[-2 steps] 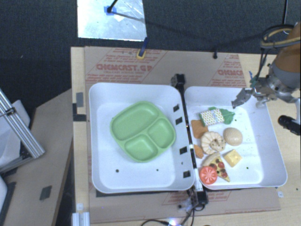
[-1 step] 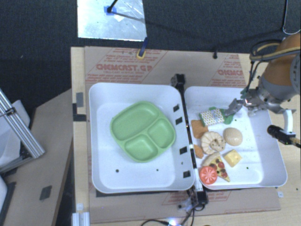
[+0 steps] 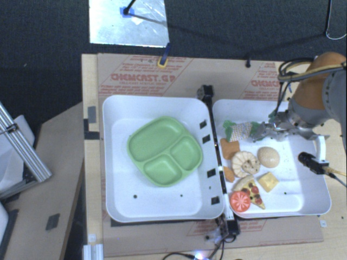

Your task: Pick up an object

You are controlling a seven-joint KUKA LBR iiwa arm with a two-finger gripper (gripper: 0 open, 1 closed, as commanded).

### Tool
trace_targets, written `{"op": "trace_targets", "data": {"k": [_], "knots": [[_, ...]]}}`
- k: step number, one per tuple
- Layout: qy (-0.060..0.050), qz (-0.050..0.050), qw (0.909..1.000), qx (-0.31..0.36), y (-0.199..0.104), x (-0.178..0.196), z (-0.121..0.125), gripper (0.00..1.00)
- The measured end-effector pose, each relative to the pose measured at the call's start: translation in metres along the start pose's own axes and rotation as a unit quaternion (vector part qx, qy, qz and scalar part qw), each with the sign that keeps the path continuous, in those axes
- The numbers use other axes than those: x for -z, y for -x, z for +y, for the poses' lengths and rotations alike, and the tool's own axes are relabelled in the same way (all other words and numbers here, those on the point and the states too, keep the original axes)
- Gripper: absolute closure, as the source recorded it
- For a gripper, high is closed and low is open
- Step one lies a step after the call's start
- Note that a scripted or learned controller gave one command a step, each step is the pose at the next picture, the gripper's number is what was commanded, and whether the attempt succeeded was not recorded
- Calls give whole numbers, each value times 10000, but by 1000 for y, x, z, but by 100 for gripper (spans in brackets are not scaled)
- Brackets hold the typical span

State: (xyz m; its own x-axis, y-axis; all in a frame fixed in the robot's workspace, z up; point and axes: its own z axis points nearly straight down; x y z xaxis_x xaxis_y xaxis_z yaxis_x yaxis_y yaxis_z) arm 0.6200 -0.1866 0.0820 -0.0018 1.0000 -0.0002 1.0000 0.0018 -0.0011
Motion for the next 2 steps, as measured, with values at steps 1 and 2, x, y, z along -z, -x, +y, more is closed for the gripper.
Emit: {"op": "trace_targets", "data": {"k": [1, 2], "knots": [[31, -6, 10000, 4, 0, 14, 2, 100], [49, -10, 10000, 13, 1, 80, 5, 100]]}}
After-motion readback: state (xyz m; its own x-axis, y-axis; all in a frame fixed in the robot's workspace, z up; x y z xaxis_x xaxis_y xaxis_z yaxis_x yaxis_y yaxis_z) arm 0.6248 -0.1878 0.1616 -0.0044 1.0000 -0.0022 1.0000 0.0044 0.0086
